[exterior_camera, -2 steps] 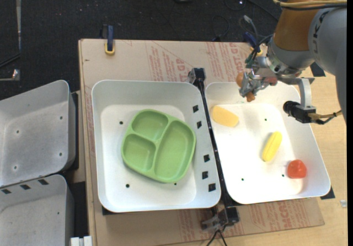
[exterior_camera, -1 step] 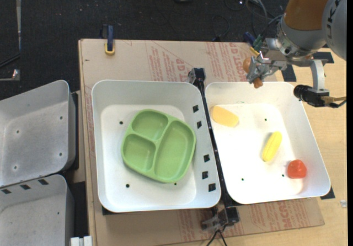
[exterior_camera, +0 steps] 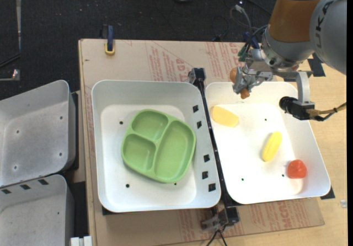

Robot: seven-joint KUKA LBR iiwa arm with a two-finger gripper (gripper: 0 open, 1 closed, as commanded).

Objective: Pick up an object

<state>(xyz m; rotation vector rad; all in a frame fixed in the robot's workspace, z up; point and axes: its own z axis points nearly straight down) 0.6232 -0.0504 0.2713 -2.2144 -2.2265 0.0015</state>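
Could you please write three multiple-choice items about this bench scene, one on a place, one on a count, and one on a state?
1. Where does the green divided plate lie?
A. In the left bin
B. In the right bin
C. On the floor

2. How many loose objects lie on the floor of the right bin?
A. One
B. Three
C. Five

3. How does the gripper stand relative to the right bin?
A. Resting on the red object
B. Pressed on the green plate
C. Above the bin's far edge, apart from the objects lying on its floor

Answers:
1. A, since the plate sits inside the left bin's white walls.
2. B, counting a pale yellow piece, a long yellow object and the red object.
3. C, since it hangs by the far rim, with the pale yellow piece lying nearer the camera.
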